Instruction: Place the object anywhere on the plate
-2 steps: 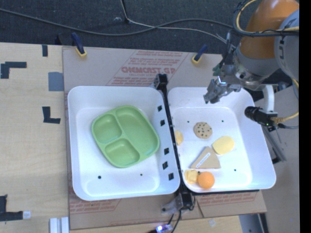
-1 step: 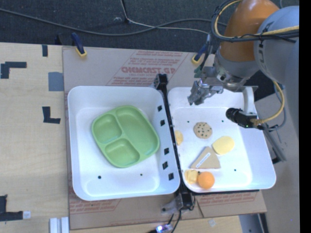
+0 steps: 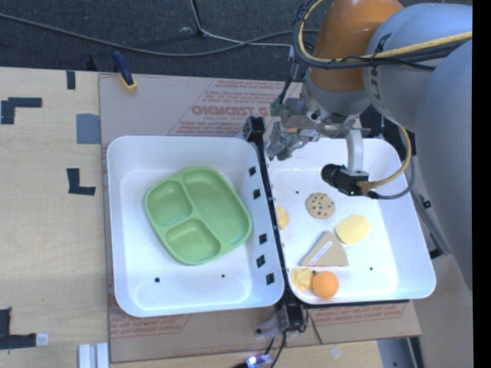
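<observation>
We see the grey two-finger gripper point(image 3: 278, 146) hovering at the far-left corner of the right-hand shallow white bin point(image 3: 395, 282), over the divider w/ the left-hand white bin point(image 3: 123, 205). Nothing sits between its fingers; whether the jaws are spread or pressed together we cannot tell, too dark and cluttered there.

The light-green three-compartment plastic plate point(image 3: 198, 214) lies in the left bin, nothing on it. Candidate objs all sit in the right bin, well apart from the gripper: a round chocolate-chip cookie point(image 3: 320, 205), a pale-yellow rounded piece point(image 3: 352, 228), a tan wedge point(image 3: 325, 252), a small orange ball point(image 3: 325, 284) just beside a yellow piece point(image 3: 301, 277) at the near edge, and a small yellowish bit point(image 3: 282, 218) by the divider.

We judge these as toy food: light, stiff, prob. smooth plastic. The cookie is flat, so pinch across its rim; the ball may roll out of a pinch, so grip across its middle.

The task doesn't say which obj. The yellow piece is partly covered by ball and wedge.
</observation>
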Motion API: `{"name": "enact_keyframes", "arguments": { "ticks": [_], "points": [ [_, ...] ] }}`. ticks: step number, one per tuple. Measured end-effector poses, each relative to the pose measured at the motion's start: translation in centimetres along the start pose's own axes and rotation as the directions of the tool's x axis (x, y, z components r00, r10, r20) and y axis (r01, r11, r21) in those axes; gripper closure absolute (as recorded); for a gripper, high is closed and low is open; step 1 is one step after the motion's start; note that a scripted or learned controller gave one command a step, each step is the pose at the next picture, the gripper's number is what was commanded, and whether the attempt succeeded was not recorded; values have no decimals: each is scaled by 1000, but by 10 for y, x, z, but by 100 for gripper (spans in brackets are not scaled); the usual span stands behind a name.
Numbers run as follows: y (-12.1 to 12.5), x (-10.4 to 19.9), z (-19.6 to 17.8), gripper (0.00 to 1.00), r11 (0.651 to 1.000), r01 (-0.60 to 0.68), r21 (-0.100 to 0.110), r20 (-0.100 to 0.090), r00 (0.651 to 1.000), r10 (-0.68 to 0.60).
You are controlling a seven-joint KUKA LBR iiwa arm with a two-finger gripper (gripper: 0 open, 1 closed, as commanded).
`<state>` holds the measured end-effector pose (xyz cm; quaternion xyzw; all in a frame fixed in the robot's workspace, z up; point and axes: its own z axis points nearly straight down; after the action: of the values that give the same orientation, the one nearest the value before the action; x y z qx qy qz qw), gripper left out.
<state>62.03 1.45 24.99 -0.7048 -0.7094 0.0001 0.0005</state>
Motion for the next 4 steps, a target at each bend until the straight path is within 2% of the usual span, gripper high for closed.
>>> {"name": "enact_keyframes", "arguments": {
  "ticks": [2,3,4],
  "points": [
    [6,98,25,100,1000,-1,2,1,1000,1],
    [22,129,33,100,1000,-3,0,2,1000,3],
    [24,131,33,100,1000,-6,0,2,1000,6]
  ]
}}
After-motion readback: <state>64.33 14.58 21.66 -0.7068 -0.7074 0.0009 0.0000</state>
